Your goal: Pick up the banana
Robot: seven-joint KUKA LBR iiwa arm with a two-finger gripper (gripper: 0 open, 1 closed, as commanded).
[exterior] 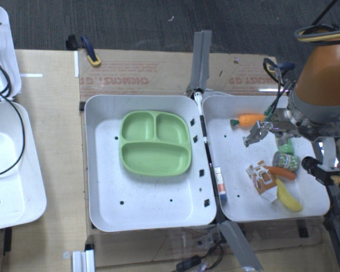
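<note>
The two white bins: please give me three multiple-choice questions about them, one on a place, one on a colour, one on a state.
1. Where does the banana lie?
A. right bin, near corner
B. left bin, on the plate
C. on the cardboard

2. What colour is the divided plate?
A. red
B. green
C. blue

3. How does the banana stand with the gripper?
A. gripped
B. lifted above the bin
C. lying free, apart from it

Answers: 1 A, it rests on the right bin floor by the snack packet; 2 B, the plate is light green; 3 C, the gripper hangs near the carrot.
</note>
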